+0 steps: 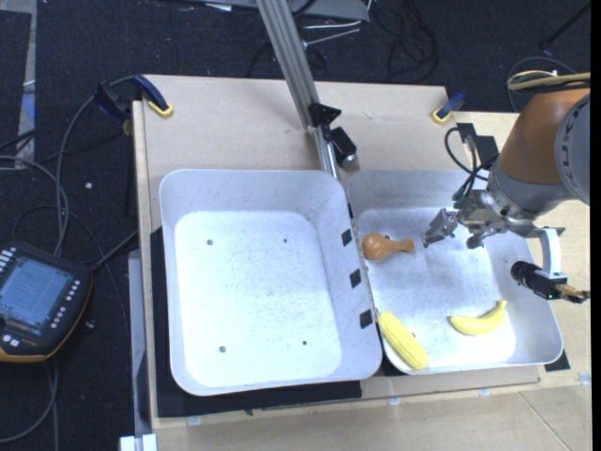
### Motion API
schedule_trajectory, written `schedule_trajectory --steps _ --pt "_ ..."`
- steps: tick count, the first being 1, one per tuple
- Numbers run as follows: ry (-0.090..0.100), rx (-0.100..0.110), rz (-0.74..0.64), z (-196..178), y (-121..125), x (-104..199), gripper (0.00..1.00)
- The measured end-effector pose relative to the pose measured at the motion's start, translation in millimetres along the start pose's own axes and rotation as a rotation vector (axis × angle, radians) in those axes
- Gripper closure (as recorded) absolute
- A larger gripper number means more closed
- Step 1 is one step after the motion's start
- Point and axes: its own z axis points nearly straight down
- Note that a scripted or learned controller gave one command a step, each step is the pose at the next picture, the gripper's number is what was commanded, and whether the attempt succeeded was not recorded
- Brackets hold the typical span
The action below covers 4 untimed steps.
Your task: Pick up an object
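Dark carpet with loose cables surrounds a pale wooden worktop (244,125) that carries two shallow white bins side by side. On the carpet, past the left edge of the worktop, lies a handheld control pad (36,299) with a lit screen. A slanted metal rail (296,59) comes down from the far edge of the worktop and ends between the two bins.

The left bin (188,195) shows a bare speckled floor. The right bin (535,346) holds three things. A small brown pear-shaped toy (383,246) lies near the bin's left wall, about halfway along it. A corn cob (403,339) lies at the near left corner of this bin, against the rim. A banana (479,319) lies near the bin's near edge, toward the right side.

The grey arm (545,148) with its orange band reaches in from the right edge of the worktop. Its fingers (454,229) hang over the middle of the right bin. They are spread apart and nothing is between them. The brown toy is just beside the left fingertip, on the side toward the left bin, but not touching it. The banana and the corn are well apart from the fingers, toward the near edge.
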Motion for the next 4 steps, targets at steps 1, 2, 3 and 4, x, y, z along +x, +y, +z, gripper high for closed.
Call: schedule_trajectory --steps 1,2,3,4 --pt "-0.001 -0.005 0.0 -13 1 0 1.0" --pt "-0.002 -0.009 0.0 -57 -3 2 1.0" --pt "-0.002 -0.009 0.0 -100 -5 -2 1.0" --pt "-0.001 -0.007 0.0 -120 -4 -2 1.0"
